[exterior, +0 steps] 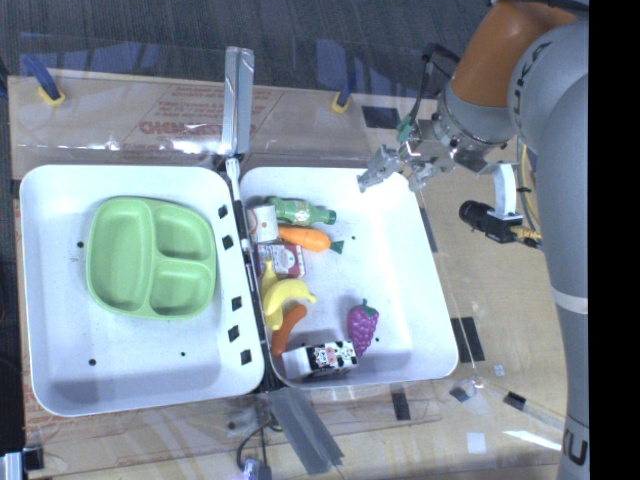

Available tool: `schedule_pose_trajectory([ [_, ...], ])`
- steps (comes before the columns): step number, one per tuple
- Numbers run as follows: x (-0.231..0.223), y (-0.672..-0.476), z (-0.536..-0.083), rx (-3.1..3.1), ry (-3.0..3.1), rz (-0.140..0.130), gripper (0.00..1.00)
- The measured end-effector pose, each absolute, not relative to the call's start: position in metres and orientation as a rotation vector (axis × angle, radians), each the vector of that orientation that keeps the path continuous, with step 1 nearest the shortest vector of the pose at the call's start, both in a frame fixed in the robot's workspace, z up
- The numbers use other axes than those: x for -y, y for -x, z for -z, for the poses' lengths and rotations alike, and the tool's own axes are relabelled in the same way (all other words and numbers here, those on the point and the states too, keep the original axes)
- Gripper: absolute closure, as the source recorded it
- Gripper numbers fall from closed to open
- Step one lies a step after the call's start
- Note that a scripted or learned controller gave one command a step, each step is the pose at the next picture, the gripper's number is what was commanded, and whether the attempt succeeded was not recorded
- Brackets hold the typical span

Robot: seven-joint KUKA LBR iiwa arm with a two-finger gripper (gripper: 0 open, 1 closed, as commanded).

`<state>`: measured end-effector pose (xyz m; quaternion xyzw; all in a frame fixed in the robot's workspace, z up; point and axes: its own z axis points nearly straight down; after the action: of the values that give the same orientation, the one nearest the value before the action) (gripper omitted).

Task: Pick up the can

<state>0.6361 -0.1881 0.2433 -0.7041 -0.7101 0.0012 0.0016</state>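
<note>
On the far left, the left bin (pixel 60 368) holds a green divided plate (pixel 153 258) and nothing that I need. Moving across the divider, the right bin (pixel 425 288) has its things crowded against its left wall: a green bottle (pixel 300 211) lying at the top, and just beside it what I take to be the can (pixel 264 224), a small white cylinder with a red label, lying close against the wall. An orange carrot (pixel 305 238) lies next to it, a dark red packet (pixel 283 260) below, then a banana (pixel 283 297), another orange piece (pixel 285 326), a purple bunch of grapes (pixel 362 325) and a black-and-white carton (pixel 330 358) near the front rim.

My claw (pixel 385 171) hangs over the back rim of the right bin, toward its right corner, well apart from the can and above it. I cannot tell from here how my claw is set. Nothing is between its tips as far as I can see.

So I judge the task barely begun: the can lies untouched in the bin. Left to do: travel left across the bin, come down over the can, clamp on it in that tight cluster, and lift it clear.
</note>
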Motion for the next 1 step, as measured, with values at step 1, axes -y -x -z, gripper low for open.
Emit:
schedule_pose_trajectory([
  [1, 0.1048, -0.6564, -0.0914, 2.457, 1.952, -0.004, 0.0],
])
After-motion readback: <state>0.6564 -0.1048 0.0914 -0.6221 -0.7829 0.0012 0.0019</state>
